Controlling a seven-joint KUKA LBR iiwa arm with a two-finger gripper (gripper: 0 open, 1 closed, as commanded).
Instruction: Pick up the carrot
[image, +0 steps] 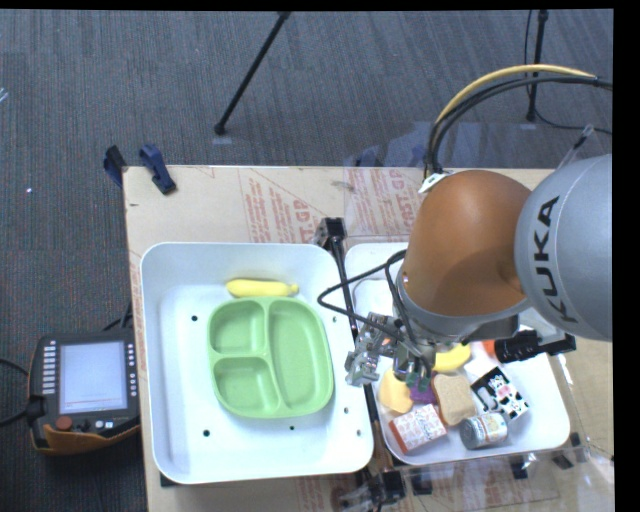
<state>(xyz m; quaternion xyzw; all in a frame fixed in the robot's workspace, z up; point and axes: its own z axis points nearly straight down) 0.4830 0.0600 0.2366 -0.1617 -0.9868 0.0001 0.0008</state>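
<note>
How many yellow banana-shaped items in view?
2. One yellow banana-shaped piece lies in the left white bin, above the green divided plate. A second is in the right bin, partly under the arm; others may be hidden.

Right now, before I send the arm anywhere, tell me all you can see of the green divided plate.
The green divided plate is pale green, looks like matte plastic, and has rounded corners and three compartments: two smaller ones on the left, one long one on the right. Nothing lies in any of them. It sits flat, turned slightly, on the floor of the left white bin. A yellow banana lies just beyond its far edge; contact between them is unclear.
</note>
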